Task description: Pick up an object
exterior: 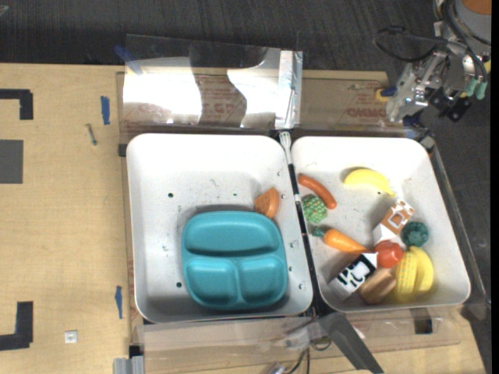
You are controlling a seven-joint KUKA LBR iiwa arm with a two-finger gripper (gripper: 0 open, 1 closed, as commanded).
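Observation:
My gripper (pixel 411 98) hangs past the far right corner of the right bin (pixel 444 209), above the bench and clear of every object. In that bin lie a yellow banana (pixel 366 179), a red sausage (pixel 318 191), a green leafy piece (pixel 314 209), a carrot (pixel 343 241), a white and orange cube (pixel 397 218), a dark green piece (pixel 415 233), a red tomato (pixel 388 252), a yellow corn cob (pixel 415 271), a black and white box (pixel 357 272) and a brown piece (pixel 377 285).
The left bin (pixel 156 201) holds a teal divided tray (pixel 234 259) and a small orange piece (pixel 267 202) near the divider. A clear plastic sheet (pixel 210 92) stands behind the left bin. Cables (pixel 405 45) hang near the wrist.

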